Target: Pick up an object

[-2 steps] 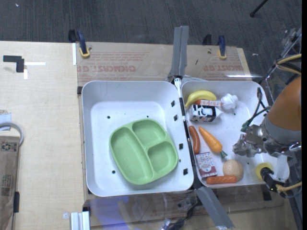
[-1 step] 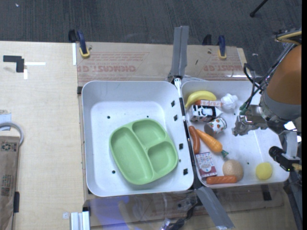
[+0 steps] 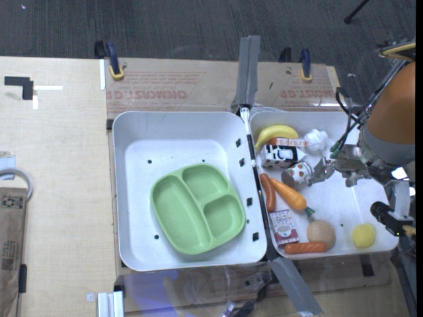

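The right bin (image 3: 334, 121) holds several toy foods: a yellow banana (image 3: 275, 134), a black-and-white carton (image 3: 280, 154), a white crumpled item (image 3: 316, 139), an orange carrot (image 3: 288, 192), a red sausage (image 3: 267, 191), a small red-and-white box (image 3: 283, 224), a tan round item (image 3: 320, 232), another red sausage (image 3: 305, 247) and a yellow lemon (image 3: 363, 236). My gripper (image 3: 322, 171) hangs low in the middle of this bin, right beside a small red-and-white spotted piece (image 3: 299, 172). I see nothing held in it.
The left bin (image 3: 132, 177) carries a green divided plate (image 3: 198, 208). A grey divider (image 3: 248, 71) runs between the bins at the back. Clamps (image 3: 114, 63) hold the cardboard behind. The arm's orange band (image 3: 398, 104) and cables hang over the right bin's right side.
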Robot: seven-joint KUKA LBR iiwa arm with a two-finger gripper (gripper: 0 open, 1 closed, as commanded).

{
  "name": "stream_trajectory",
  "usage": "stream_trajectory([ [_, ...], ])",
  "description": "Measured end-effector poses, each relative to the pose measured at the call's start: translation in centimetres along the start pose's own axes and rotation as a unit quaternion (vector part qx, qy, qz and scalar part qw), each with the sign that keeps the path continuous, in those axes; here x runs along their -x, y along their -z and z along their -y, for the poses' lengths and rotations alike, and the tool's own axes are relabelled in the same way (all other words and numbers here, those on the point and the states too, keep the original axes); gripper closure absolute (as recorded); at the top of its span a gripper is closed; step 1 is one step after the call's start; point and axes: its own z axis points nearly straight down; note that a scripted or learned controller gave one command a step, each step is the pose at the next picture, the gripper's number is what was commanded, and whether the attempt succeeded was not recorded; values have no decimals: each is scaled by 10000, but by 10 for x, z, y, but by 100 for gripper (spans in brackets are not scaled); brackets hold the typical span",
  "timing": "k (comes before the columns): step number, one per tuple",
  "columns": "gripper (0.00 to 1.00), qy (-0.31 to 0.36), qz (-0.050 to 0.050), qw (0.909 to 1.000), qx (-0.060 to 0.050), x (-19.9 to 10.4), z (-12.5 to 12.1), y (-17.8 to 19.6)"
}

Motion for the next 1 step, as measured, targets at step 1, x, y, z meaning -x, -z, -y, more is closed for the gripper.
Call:
stream_trajectory([
  [1, 0, 332, -1, 9994, -3, -29, -20, -92],
])
